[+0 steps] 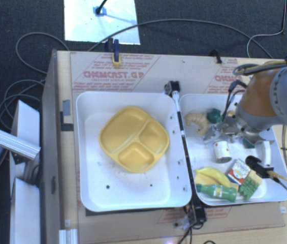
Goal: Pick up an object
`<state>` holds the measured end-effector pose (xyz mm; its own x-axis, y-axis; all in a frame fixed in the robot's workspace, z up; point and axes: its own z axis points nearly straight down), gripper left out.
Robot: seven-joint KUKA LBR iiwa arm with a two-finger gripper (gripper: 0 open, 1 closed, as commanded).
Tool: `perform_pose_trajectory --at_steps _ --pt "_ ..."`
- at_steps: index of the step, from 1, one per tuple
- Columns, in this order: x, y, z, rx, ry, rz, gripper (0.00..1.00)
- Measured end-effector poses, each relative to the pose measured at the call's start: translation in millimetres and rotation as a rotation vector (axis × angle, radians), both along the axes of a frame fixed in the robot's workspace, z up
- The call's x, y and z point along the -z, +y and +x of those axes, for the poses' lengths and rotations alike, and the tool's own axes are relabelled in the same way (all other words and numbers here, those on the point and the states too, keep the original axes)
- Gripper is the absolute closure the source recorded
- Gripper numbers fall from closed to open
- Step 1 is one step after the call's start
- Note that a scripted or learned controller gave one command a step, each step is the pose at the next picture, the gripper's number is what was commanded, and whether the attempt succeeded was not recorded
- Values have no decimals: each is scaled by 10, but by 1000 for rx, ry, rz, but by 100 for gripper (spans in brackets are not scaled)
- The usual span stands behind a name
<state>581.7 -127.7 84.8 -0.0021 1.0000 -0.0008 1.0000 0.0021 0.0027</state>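
gripper [219, 132]: hovering over the right bin [280, 200]; finger state, i cannot tell
risk: crowding by the white cup [221, 151] and croissant [198, 120] is threatening a missed grasp

Two white bins [90, 151] sit side by side; one yellow divided plate [134, 138] lies in the left. The right bin [280, 194] has one tan croissant-like piece [196, 120], one white cup [221, 151], one banana [212, 177], one green bottle [217, 191], one green block [248, 186], one red-and-white box [239, 170]
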Motion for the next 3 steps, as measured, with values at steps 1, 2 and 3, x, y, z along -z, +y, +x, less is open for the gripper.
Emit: perform_pose_trajectory --at_steps 1,2,3 --pt "0 441 302 -2 0 1 0" --pt "46 380 675 12 54 5 0" --pt "51 115 774 10 43 0 0"
